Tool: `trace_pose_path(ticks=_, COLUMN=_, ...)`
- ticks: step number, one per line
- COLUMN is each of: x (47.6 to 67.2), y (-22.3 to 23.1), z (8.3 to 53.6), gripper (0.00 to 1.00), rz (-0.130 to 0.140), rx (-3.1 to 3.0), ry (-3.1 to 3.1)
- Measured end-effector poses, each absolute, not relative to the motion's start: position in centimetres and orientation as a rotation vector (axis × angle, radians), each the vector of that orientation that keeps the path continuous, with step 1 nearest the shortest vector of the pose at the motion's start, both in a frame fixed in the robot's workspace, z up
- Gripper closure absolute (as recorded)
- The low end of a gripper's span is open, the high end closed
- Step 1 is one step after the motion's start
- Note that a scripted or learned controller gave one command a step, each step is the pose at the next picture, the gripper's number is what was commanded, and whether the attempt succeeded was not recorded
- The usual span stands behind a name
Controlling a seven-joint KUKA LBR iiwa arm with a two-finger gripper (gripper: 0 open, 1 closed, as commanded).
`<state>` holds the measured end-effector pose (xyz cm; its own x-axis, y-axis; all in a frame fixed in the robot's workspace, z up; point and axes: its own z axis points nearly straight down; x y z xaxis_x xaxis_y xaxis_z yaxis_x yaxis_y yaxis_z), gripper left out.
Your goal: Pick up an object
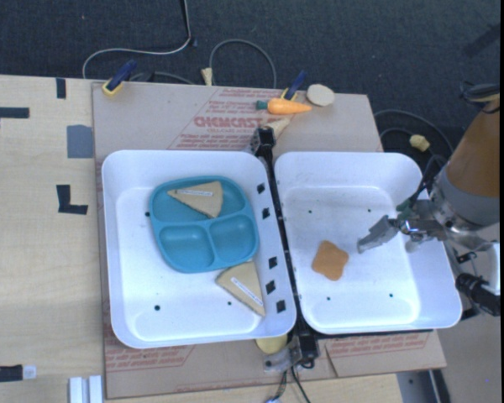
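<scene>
gripper [371,240] over right bin [353,164]; orange piece [329,260] just beside, mid-floor

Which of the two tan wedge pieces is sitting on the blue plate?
The tan wedge in the blue divided plate's top compartment; the other wedge lies beside the plate.

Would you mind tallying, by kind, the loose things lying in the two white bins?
Blue divided plate: 1
Tan wedge-shaped pieces: 2, one on the plate, one on the left bin's floor
Orange-brown chunk, in the right bin: 1
Total: 4
</scene>
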<state>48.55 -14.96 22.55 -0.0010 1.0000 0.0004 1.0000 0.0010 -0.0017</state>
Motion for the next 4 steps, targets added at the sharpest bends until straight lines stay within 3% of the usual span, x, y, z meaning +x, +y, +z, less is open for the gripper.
trace_pose_path(ticks=1, x=53.0, y=-11.4, z=8.0, gripper=0.00, rz=-0.002, rx=-2.224, ry=-2.232)
trace_pose_path(ticks=2, x=53.1, y=-11.7, z=9.8, gripper=1.00, rz=-0.005, rx=-2.228, ry=-2.230)
trace_pose_path(ticks=3, x=55.1, y=-15.3, z=20.4, gripper=1.00, rz=-0.007, rx=-2.230, ry=-2.229)
trace_pose_path(ticks=4, x=57.4, y=-9.0, z=21.5, gripper=1.00, rz=-0.004, rx=-2.212, ry=-2.230)
